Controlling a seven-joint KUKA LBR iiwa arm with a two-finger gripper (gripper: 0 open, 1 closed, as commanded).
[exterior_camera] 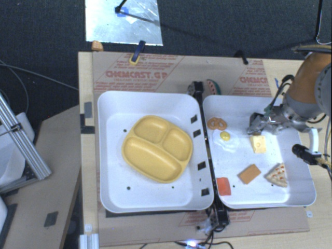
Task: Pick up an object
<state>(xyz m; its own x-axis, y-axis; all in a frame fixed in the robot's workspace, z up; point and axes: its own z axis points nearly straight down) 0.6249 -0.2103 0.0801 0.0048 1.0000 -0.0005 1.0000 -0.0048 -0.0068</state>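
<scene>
Hovering end effector (256, 124) just above cheese block (259, 143) — finger state unclear; right bin (295, 193) centre open.

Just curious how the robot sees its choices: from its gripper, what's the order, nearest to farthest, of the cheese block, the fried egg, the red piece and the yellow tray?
1. Cheese block, just below the gripper.
2. Fried egg, to its left.
3. Red piece, bin's lower left.
4. Yellow tray, in the left bin.

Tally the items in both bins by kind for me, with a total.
Yellow divided tray: 1
Pretzel: 1
Fried egg: 1
Cheese block: 1
Brown toast piece: 1
Pizza slice: 1
Red piece: 1
Total: 7
</scene>
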